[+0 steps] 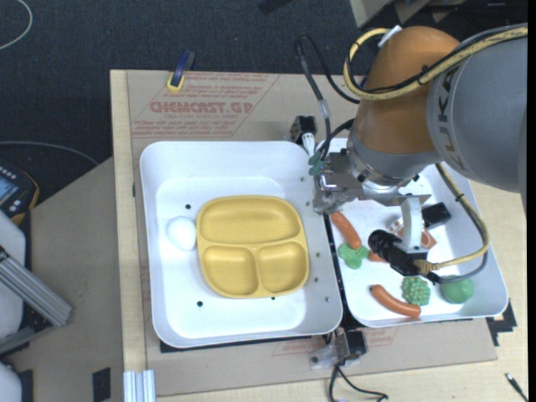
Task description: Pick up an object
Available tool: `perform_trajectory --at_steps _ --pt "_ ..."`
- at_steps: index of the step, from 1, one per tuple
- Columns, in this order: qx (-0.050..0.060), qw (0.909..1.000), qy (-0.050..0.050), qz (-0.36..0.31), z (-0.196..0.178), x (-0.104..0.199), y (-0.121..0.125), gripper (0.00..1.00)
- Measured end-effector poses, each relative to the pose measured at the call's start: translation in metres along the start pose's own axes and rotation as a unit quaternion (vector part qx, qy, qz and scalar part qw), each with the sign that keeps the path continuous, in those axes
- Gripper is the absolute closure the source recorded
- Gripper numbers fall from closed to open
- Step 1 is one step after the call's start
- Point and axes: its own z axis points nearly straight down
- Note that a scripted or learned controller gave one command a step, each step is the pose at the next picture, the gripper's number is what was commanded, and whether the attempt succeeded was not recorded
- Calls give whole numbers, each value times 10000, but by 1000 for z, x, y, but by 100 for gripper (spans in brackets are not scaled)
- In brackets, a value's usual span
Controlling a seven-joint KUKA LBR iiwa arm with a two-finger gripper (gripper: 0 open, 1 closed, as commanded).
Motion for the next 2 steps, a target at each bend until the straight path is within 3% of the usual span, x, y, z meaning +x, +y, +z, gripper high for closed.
perform_trajectory --at_steps 2 --pt "2 10000 -13 40 20 16 -23 100"
